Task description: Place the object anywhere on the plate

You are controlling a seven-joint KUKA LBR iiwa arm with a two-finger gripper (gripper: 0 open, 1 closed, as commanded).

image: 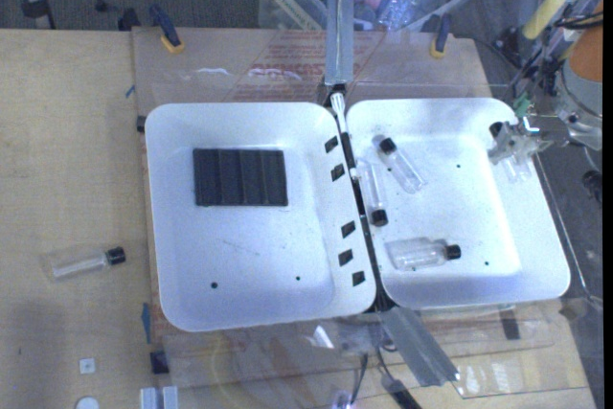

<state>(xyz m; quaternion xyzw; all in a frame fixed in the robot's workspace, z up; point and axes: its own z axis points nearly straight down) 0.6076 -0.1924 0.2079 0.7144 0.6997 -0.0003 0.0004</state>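
1. Jaws first: they hang well to the right of the plate [240,177], over the far rim of the right bin [536,275]. They are pale and blurred against the white, so I cannot tell whether they're released or clenched.
2. Moving in toward the plate, the first vial [402,165] lies slanted in the open. The second vial [372,196] lies closest to the plate, tight along the wall between the bins. The third vial [421,254] lies toward the front, with its cap pointing away from the plate.
3. The object is, I'd judge, one of these. None is on the plate and all are well apart from it.
4. Trouble ahead: a smooth round tube can roll or squirt out of a pinch. The second vial leaves no room on the wall side. The plate is ridged, so a vial dropped crosswise could roll off.
5. Looks: small clear tubes with black caps, seemingly empty and faint against the white.
6. A stray vial [84,261] lies on the surface left of the plate.
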